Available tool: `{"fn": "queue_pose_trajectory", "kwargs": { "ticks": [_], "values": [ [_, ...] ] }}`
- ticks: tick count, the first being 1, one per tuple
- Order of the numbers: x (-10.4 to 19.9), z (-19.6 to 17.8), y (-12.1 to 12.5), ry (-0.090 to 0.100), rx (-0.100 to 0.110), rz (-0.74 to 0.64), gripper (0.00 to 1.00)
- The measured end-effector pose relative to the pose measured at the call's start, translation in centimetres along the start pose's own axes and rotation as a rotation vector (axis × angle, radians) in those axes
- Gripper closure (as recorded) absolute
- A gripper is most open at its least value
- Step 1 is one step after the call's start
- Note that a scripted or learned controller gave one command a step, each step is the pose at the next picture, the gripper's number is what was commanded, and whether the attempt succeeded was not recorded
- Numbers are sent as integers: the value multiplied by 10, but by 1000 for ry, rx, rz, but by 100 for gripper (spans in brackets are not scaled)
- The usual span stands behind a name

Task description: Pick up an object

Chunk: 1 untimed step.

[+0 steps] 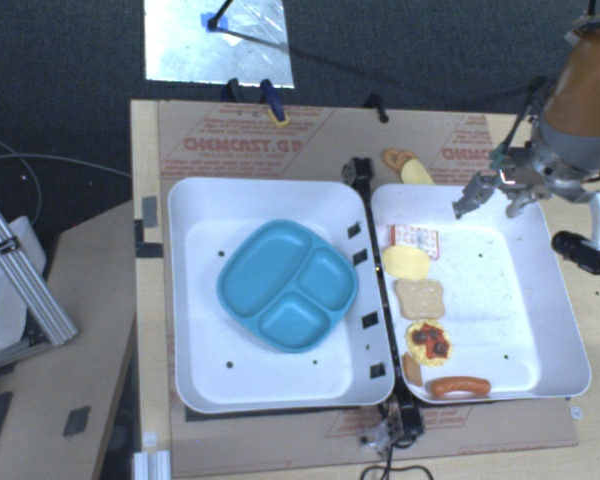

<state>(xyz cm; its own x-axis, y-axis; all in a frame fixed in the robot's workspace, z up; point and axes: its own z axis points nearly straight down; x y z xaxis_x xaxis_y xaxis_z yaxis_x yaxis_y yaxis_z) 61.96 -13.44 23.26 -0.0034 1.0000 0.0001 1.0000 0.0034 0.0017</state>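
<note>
**Camera view: food toys crowd the right bin's left edge, gripper poised over its far rim**

Two shallow white bins sit side by side on a brown board. The left bin point(195, 298) holds one thing, a blue divided plate point(287, 283) with three compartments, lying near its middle and turned at an angle to the walls. The right bin point(540, 318) holds a column of small food toys close along its left wall: a red-and-white patterned card point(416, 239) farthest back, a pale yellow disc point(406, 262) just below it, a tan bread slice point(420, 297), a small round pizza with dark red toppings point(429, 342), and a sausage point(460, 388) lying crosswise against the near wall. A small brown piece point(412, 368) rests beside the pizza at the divider.

Outside the bins, on the board beyond the far rim, lie a yellow lemon-like piece point(417, 173) and a brown piece point(396, 158) touching it.

The middle and right of the right bin's floor are bare white, well apart from the toys. Black clips line the divider between the bins.

The arm enters from the upper right, orange band above a grey wrist. The gripper point(492, 196) hangs over the right bin's far rim, its two fingers spread apart with nothing between them, well apart from the toys.
</note>
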Motion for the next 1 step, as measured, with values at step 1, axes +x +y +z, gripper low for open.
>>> {"fn": "queue_pose_trajectory", "kwargs": {
  "ticks": [1],
  "values": [
    [18,80,-47,3,10,3,0]
  ]
}}
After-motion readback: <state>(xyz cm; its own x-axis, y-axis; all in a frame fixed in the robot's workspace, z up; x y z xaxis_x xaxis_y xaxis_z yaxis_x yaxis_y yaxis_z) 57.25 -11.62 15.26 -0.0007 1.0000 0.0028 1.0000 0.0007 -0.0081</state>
